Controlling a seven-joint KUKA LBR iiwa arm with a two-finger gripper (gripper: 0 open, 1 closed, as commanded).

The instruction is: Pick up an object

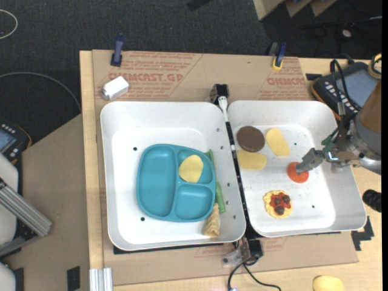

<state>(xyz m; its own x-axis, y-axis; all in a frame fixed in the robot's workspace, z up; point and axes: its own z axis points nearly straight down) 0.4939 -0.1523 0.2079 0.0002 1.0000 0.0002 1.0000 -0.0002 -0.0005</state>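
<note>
The right bin [315, 214] holds a brown round patty [250, 138], two yellow pieces [277, 142] [252, 160], a small pizza-like piece with red topping [278, 203] and an orange-red round piece [297, 173]. My gripper [309, 160] reaches in from the right and hangs directly over the orange-red piece, its tip at that piece's upper edge. The left bin [121, 223] carries a teal divided plate [176, 182] with a yellow piece [191, 168] in its upper right compartment.
A green stick [219, 193] and a tan wedge [212, 223] lie along the left bin's right wall. A black cable and clip [220, 94] run between the bins. A white block [115, 88] sits on the cardboard at back left.
</note>
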